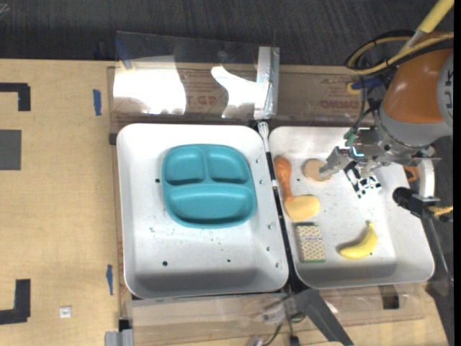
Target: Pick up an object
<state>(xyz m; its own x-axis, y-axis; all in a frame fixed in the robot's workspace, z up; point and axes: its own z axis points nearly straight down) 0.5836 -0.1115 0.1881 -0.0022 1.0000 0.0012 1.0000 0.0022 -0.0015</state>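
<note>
Pincer: the two-finger gripper (351, 163) hangs over the far part of the right bin, below the arm's orange band; whether it is open or closed cannot be told, and nothing shows between its tips.
Bench: a tan board surface (54, 215) with black corner marks and bits of blue tape lies left of the bins.
Left bin: a shallow white bin (144, 265) holds a teal divided tray (208, 184), three compartments, lying flat near the bin's middle.
Clear panel: a shiny transparent sheet (194, 81) stands behind the left bin, catching glare.
Right bin: a second white bin (403, 262) sits just beside the first, their walls touching.
Orange piece: a long orange carrot-like object (283, 174) lies along the right bin's left wall.
Round tan piece: a flat cookie-like disc (315, 169) lies just left of the gripper's tips; contact cannot be judged.
Yellow lump: a rounded yellow-orange object (302, 207) lies just beside the orange piece's near end.
Patterned block: a small speckled rectangular object (311, 242) lies nearer the camera than the lump.
Banana: a yellow banana (360, 242) lies at the near side of the right bin, apart from the gripper.
</note>
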